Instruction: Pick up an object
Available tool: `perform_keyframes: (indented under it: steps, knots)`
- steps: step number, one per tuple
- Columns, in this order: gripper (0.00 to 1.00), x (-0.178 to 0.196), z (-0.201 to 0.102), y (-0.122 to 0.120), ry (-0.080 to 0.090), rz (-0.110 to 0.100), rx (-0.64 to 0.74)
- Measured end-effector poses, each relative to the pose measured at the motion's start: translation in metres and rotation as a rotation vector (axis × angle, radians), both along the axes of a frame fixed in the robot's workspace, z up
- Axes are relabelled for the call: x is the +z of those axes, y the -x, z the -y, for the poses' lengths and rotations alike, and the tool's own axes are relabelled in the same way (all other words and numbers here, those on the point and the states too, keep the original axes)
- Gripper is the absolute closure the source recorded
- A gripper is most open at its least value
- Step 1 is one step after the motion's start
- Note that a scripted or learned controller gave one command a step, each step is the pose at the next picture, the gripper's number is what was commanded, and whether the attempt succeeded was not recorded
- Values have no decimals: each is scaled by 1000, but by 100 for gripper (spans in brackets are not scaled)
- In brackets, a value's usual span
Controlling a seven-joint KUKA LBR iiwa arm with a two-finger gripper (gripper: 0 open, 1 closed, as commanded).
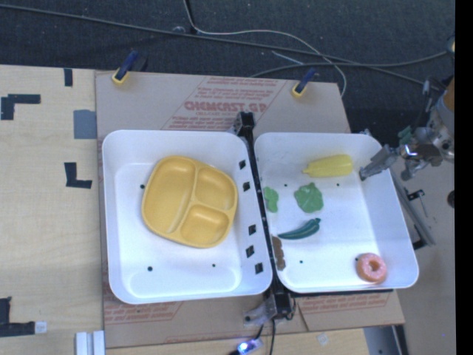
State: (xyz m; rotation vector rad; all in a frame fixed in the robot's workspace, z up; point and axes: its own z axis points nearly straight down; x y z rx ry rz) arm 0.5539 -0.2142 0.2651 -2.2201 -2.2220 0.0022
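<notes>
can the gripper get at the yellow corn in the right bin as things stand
Probably yes. The gripper hovers at the right bin's right edge, close to the yellow corn. The corn lies alone near the bin's far wall, apart from the green leafy piece, with nothing between it and the gripper.

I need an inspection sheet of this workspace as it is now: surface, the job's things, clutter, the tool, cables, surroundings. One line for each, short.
Surface: cardboard sheet on the bench, held by two yellow clamps; it bears the left bin and the right bin side by side.
Job's things: in the right bin, a yellow corn, two green leafy pieces, a dark green pepper, a pink donut in the near right corner, and a small brown item by the divider.
Clutter: yellow divided plate in the left bin.
Tool: tool above the right bin's right rim, touching no object.
Cables: thin cables cross the dark floor behind the bench.
Surroundings: black tape marks on the bench at left.
</notes>
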Motion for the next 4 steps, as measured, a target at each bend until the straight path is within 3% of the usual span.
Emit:
perform_keyframes:
  steps: [1,3,4]
  knots:
    - [0,-57,7,8,-1,-5,-1]
    - [0,-149,-2,-2,-1,-3,1]
    - [100,-137,-2,-3,-1,-1,3]
